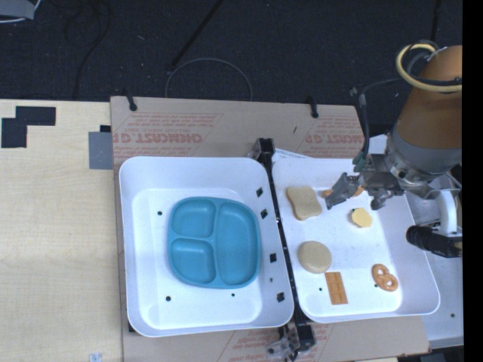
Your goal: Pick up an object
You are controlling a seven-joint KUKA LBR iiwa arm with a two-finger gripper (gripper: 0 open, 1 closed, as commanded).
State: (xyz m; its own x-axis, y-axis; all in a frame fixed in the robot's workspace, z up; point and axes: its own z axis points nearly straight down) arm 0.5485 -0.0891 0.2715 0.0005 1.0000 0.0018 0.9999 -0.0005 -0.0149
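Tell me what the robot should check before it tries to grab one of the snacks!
1. Snacks within reach in the right bin: ok. Bread slice, round bun, yellow piece, pretzel and cracker all lie there.
2. Snacks lie apart from each other: ok.
3. Gripper is above the right bin: ok, between bread slice and yellow piece.
4. Gripper carries nothing already: cannot tell.
5. Blue plate out of the way: ok, it sits in the left bin.
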